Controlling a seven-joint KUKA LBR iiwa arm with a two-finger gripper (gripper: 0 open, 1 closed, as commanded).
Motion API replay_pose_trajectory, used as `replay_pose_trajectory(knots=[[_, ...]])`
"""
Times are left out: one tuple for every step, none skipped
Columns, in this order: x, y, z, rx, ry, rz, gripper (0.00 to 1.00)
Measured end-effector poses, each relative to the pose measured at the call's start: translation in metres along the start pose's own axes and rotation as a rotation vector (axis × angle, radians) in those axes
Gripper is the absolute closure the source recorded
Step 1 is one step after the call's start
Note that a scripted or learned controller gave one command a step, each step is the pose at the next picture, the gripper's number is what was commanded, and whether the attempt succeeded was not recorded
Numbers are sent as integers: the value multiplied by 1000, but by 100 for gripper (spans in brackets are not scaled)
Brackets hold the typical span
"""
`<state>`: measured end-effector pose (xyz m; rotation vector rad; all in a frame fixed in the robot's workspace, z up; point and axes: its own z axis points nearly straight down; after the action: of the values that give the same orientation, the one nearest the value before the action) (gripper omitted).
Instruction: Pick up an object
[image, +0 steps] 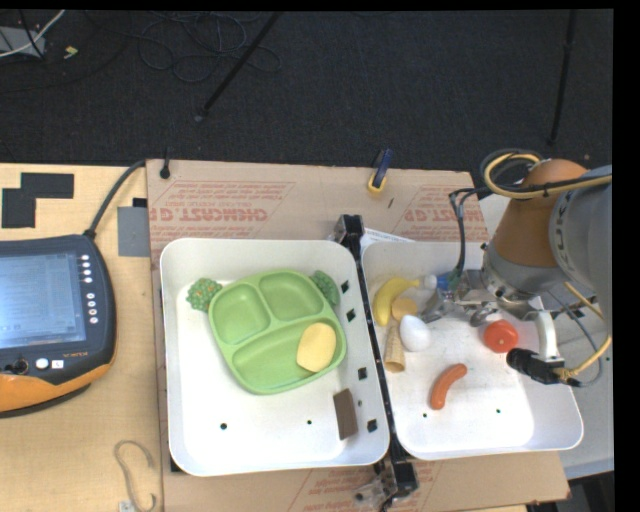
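Note:
My gripper (443, 302) hangs low over the back of the right bin (540, 425), reaching in from the right. Just to its left lies a yellow banana (391, 297), and a white egg (414, 333) sits right below and left of its tip. A red tomato (500, 335) rests under the wrist to the right. Nearer the front lies an orange sausage (447, 386), with a tan cone (396, 353) by the bin's left wall. I see nothing held in the gripper.
The left bin (190, 420) holds a green divided tray (262, 330) with a yellow lump (317, 347) in it, and a brown block (344, 414) near its front right. A tablet (45, 300) lies on the bench at far left. A black divider (365, 330) separates the bins.

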<state>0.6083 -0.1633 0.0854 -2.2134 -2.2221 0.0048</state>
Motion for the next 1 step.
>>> replay_pose_trajectory(knots=[[-1,0,-12,-1,0,1,100]])
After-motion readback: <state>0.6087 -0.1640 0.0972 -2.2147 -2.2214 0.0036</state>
